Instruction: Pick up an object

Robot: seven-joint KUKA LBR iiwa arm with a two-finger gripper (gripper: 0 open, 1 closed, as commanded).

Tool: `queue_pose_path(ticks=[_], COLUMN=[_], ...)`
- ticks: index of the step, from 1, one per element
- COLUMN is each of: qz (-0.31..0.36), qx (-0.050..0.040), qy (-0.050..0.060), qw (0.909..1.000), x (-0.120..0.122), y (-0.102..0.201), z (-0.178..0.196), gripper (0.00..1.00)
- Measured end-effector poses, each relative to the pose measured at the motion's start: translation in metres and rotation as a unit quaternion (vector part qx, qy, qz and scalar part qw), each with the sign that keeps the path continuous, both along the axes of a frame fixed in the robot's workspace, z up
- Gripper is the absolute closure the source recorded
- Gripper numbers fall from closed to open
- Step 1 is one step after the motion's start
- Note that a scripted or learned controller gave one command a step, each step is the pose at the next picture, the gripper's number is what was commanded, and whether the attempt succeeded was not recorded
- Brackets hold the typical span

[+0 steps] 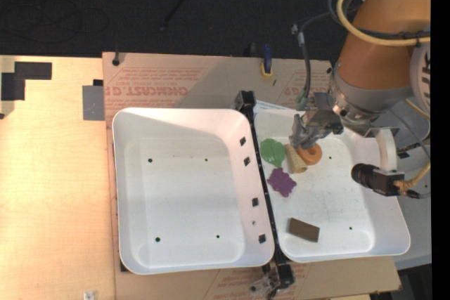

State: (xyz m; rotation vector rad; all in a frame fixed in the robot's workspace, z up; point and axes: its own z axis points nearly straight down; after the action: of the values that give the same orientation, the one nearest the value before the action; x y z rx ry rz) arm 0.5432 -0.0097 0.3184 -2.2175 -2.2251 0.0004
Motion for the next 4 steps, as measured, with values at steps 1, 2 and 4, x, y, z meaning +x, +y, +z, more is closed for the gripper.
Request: queue_pose_path(ticks=[1,2,4], qz=[0.000,-0.003,0.000], qx=[0.0002,-0.0005,0.0014], qy=[0.001,0.000,-0.006], qw=[1.0000,1.0000,1.0000], x=[-0.047,-0.052,-0.019], y=[0.073,0.012,0.105], z=[0.029,0.060,0.210], gripper=[1.00,1.00,1.00])
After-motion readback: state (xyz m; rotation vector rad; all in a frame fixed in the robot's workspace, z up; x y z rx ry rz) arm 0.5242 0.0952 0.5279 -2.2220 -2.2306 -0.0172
